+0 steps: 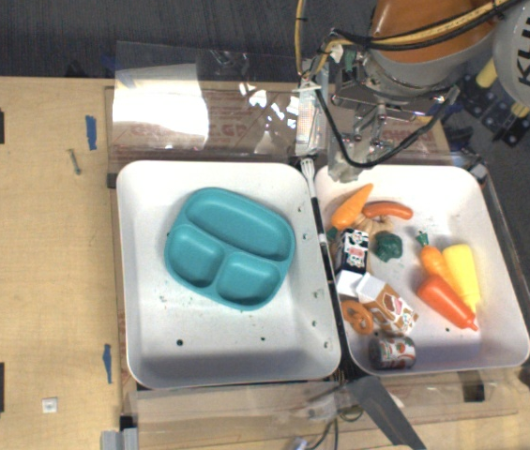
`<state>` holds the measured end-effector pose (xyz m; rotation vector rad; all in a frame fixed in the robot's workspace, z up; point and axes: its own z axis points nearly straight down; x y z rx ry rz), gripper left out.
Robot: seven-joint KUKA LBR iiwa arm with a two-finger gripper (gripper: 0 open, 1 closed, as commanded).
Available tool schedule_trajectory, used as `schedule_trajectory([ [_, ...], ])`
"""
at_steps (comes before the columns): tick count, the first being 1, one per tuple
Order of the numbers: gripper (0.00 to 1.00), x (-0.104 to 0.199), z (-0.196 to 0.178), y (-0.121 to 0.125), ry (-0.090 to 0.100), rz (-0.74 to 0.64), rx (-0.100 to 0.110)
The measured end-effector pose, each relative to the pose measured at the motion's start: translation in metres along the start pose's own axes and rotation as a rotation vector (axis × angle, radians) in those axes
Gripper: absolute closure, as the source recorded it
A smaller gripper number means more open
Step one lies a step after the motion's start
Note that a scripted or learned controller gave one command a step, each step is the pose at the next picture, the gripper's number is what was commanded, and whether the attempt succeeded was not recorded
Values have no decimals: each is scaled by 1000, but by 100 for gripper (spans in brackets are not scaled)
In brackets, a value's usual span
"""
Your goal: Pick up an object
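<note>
My gripper point(351, 160) hangs over the back left corner of the right bin point(504, 251), just above an orange carrot point(351, 206). Beside the carrot lies a reddish sausage point(388, 211). Below them sit a black and white carton point(355, 248) and a dark green lump point(388, 246). Further right lie a small carrot with a green top point(431, 257), a yellow corn cob point(462, 272) and an orange-red pepper point(447, 304). Near the front are a white box point(350, 284), a pretzel point(359, 318), a printed packet point(395, 309) and a small can point(393, 351).
The left bin point(152, 336) holds a teal divided plate point(230, 247). A clear plastic sheet point(208, 111) lies behind the bins. The wooden bench point(30, 251) stretches to the left. The arm's cables and orange band point(424, 7) hang over the right bin's back edge.
</note>
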<state>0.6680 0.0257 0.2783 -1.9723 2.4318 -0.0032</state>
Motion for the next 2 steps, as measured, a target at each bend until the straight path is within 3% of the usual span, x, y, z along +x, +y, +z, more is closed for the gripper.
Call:
schedule_trajectory([
  [2,100,-5,13,2,0,-413,-6],
])
